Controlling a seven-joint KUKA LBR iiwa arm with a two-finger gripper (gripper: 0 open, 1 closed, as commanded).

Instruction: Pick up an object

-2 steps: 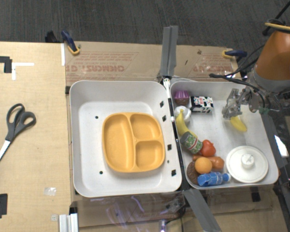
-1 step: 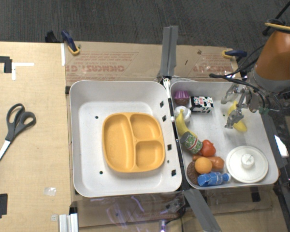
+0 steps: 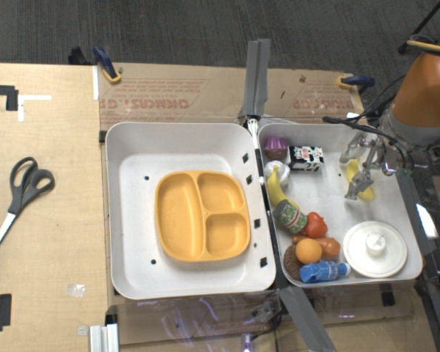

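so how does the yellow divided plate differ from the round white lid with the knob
The yellow divided plate lies in the left white bin; the round white lid with a knob sits in the right white bin among other items. The plate is larger, rounded-rectangular, with three compartments; the lid is circular and domed. Both lie flat.

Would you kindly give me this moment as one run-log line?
stage: pick attempt | tool: low in right bin, at yellow object | grip: unconfirmed | left bin: orange divided plate
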